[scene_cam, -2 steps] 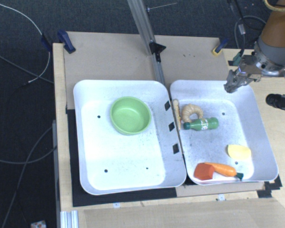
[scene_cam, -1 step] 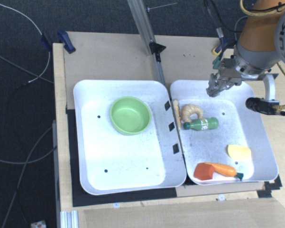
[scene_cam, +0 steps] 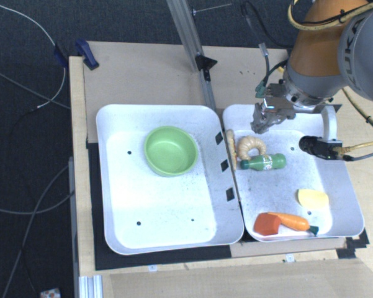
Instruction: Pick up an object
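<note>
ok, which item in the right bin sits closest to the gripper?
The tan ring-shaped pastry, just below-left of the gripper. The green bottle lies below it; the carrot is farthest.

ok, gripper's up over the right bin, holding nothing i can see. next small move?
Probably a short move toward the bin's near side, then straight down. The gripper hangs at the far end of the right bin, just beyond the tan ring-shaped toy and the green bottle lying against it. Nothing shows between its fingers, and those two are the nearest targets.
</note>
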`<state>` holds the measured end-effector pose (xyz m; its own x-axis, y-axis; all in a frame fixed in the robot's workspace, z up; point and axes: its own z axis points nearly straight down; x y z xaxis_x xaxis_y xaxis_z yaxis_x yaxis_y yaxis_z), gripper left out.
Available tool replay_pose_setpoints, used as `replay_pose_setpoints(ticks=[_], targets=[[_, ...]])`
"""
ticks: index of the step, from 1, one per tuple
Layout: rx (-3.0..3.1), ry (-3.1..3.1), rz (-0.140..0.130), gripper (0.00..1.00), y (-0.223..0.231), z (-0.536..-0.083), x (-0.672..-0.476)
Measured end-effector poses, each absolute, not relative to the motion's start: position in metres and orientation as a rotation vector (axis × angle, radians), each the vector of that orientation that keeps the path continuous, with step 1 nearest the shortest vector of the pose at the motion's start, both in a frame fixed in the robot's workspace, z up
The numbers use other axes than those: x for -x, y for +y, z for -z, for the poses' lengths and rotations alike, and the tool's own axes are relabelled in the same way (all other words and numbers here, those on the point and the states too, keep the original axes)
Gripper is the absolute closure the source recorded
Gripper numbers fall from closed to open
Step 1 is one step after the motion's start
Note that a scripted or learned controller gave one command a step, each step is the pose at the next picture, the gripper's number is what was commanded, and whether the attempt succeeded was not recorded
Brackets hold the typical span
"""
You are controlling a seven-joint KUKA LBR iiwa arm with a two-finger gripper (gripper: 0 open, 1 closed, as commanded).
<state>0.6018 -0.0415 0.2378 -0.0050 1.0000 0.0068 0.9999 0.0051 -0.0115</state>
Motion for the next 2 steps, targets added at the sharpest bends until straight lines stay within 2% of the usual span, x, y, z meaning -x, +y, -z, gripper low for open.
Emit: replay_pose_setpoints(ticks=[1,2], targets=[[2.204,-2.217,-0.008,1.00,0.012,-0.237,-0.587],[2.211,-2.225,0.001,1.00,0.065,-0.233,-0.596]])
